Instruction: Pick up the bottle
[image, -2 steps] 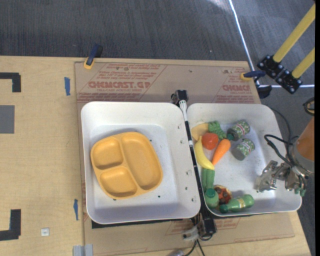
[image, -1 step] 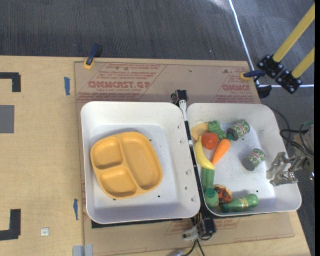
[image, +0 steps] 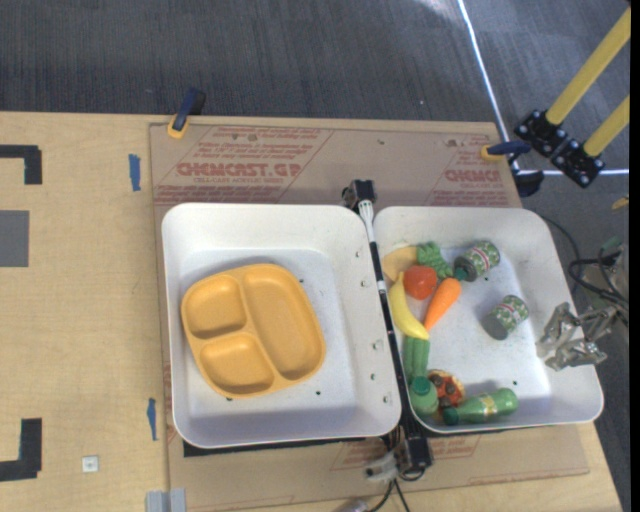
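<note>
Green bottle (image: 482, 405) lies on its side at rt bin's (image: 580, 395) near edge, beside other toys. Pincer (image: 572, 338) hovers at bin's rt rim, apart from bottle; open/closed state: cannot tell. Step: approach. Next: move over bottle, descend.

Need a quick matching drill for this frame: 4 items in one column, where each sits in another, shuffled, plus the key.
Items:
1. divided yellow plate
2. green bottle
3. carrot
4. hand

Places:
A. right bin, near edge, lying on its side
B. over the right bin's right rim
C. left bin
D. right bin, beside the banana

Pairs: 1-C, 2-A, 3-D, 4-B
</note>
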